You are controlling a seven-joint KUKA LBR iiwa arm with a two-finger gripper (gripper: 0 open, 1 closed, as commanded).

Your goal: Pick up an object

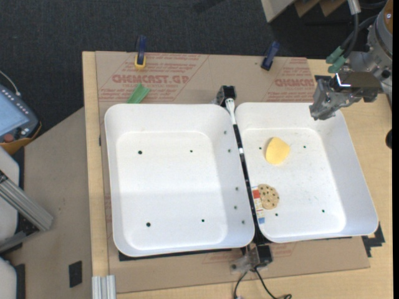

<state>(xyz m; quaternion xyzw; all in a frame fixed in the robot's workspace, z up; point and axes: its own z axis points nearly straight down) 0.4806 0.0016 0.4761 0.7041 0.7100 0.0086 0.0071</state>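
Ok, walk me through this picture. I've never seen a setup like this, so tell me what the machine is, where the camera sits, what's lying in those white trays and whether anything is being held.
This is one picture from a fixed camera above a bench, looking down at a slant. The machine entering from the right is a robot arm; its grasping end, the pincer, hangs over the far corner of the right bin. I cannot tell whether it is open or shut, and nothing visible sits in it.

Two shallow white bins lie side by side on a brown board. The left bin shows just small dark dots on its floor. The right bin holds a yellow lump near its middle and a small cookie-like packet closer to the dividing edge. Both lie apart from the pincer, so the pick-up has not happened yet.
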